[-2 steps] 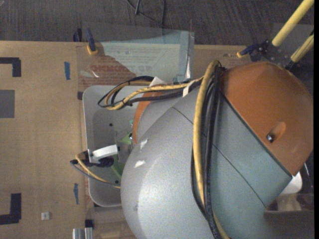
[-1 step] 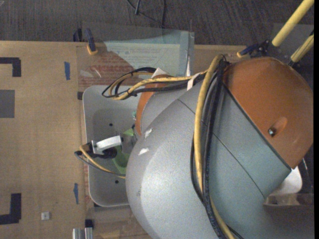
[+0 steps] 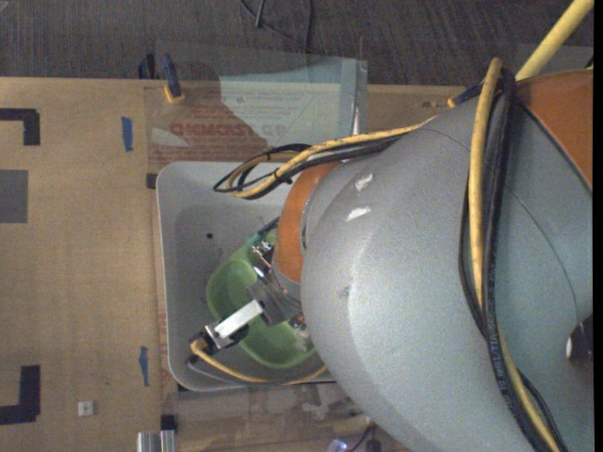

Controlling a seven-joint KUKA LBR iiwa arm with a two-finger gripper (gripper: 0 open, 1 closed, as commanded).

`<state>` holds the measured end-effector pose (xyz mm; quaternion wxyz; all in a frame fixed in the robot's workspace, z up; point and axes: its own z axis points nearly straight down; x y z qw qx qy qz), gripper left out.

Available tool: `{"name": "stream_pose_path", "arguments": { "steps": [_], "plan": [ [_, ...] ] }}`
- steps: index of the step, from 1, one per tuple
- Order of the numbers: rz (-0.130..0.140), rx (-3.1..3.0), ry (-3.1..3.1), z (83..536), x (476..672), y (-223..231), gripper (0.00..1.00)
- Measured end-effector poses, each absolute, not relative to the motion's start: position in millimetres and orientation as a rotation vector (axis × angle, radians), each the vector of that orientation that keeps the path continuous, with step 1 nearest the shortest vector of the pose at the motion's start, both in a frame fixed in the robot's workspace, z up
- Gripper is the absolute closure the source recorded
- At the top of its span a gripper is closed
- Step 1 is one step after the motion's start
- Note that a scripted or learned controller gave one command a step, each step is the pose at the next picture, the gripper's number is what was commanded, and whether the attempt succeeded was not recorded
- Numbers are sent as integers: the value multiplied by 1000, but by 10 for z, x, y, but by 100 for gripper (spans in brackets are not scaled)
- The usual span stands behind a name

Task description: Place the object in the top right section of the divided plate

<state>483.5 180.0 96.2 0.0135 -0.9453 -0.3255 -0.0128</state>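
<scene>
Dark carpet [image 3: 113, 12] crosses the top of the view; below it lies the pale wooden bench [image 3: 75, 252]. The grey arm [image 3: 424, 281] takes up the right and reaches leftward over a white bin [image 3: 184, 215], with its orange band [image 3: 294, 224] just above the wrist. A clear panel [image 3: 283, 97] stands at the bin's upper edge. The green divided plate [image 3: 226, 285] lies inside the bin, toward its lower edge; the arm covers the plate's right part, so the sections cannot be told apart. The gripper [image 3: 267, 295] is over the plate. Whether it is open, closed or holding anything cannot be told. Black corner marks [image 3: 24, 125] and a blue tape strip [image 3: 127, 133] lie on the bench left of the bin.
</scene>
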Motion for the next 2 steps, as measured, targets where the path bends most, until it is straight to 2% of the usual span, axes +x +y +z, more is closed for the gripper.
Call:
{"name": "stream_pose_path", "arguments": {
  "steps": [1, 2],
  "plan": [
    [-10, -3120, -357, 1021, 4818, 2231, 0],
    [-26, -3051, -581, 974, 4815, 1886, 0]
  ]
}}
